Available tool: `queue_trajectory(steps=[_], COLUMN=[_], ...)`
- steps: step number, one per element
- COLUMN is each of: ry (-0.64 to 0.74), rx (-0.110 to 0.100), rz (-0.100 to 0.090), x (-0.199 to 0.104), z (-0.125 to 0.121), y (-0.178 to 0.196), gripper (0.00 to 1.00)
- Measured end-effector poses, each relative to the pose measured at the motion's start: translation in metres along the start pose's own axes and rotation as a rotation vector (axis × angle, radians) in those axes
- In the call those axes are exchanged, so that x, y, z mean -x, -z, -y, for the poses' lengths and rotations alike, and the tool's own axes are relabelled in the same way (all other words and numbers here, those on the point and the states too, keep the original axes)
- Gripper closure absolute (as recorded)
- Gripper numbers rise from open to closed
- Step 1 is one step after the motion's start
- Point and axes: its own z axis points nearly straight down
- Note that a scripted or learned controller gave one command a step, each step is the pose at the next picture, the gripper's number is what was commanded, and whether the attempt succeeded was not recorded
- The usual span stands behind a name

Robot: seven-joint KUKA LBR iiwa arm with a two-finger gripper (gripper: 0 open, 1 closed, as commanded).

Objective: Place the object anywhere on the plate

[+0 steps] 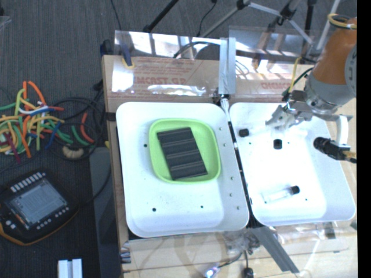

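You have a bench [174, 68] with a brown top showing along its back edge, and two shallow white bins sit on it side by side — the left bin [174, 213] and the right bin [313, 207], their inner rims touching down the middle. Along the back of the bench, just behind both bins, stand low clear panels [168, 42] that catch the light — one behind each bin.

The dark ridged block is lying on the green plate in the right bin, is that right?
Not quite. The camera view shows the dark ridged block lying on the green plate, but in the left bin, not the right bin.
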Motion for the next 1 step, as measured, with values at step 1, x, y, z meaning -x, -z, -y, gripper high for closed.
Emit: queue_trajectory(steps=[1], ry=[0.0], rx=[0.0], rz=[0.0], x=[0.0], z=[-0.0001], y=[0.0002], gripper=[0.0])
